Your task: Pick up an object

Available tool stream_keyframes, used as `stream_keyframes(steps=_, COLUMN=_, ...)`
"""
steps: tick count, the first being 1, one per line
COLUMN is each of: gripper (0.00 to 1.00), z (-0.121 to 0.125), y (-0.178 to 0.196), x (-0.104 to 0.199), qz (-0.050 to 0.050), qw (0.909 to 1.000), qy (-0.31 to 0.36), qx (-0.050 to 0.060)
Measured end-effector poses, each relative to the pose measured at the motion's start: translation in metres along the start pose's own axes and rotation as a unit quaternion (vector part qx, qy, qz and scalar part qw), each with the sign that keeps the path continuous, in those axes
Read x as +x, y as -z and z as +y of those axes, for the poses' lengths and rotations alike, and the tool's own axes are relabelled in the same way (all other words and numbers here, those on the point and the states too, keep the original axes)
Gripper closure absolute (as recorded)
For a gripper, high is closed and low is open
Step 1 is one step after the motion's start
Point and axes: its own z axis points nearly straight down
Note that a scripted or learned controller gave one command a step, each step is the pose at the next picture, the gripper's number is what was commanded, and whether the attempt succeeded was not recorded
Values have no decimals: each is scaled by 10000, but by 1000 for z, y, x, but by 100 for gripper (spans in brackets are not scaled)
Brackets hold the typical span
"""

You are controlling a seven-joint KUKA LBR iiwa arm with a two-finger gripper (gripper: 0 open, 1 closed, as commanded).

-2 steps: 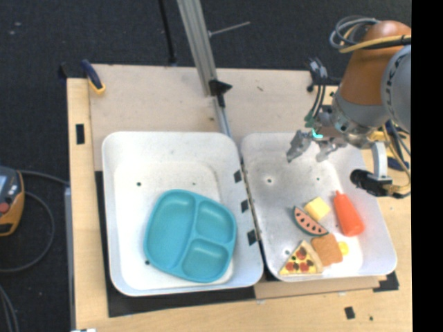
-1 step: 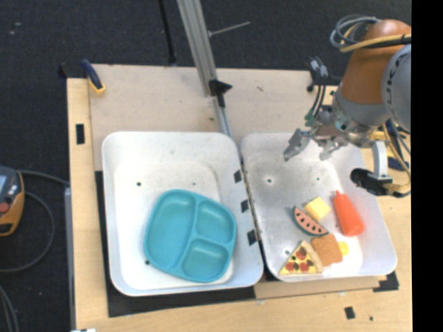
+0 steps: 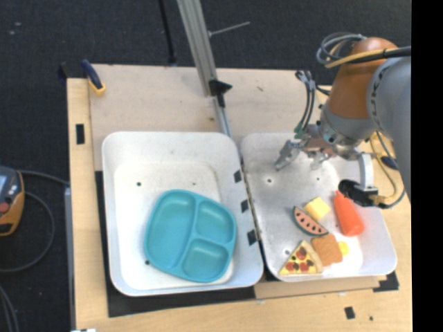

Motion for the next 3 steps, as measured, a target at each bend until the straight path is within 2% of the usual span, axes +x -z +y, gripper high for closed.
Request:
stream_keyframes(steps=1, gripper=0, z=-2, y=-49, x=8, qz=3, qw=10000, qy=5, qx=3)
stream_keyframes(steps=2, gripper=0, z=-2, y=-68, x=7, qz=-3, qw=10000, qy=-3, qx=-8)
stream_keyframes(steps=3, gripper=100, z=-1, y=-56, x=6, qz=-6, qw=10000, qy=-9, qx=-27)
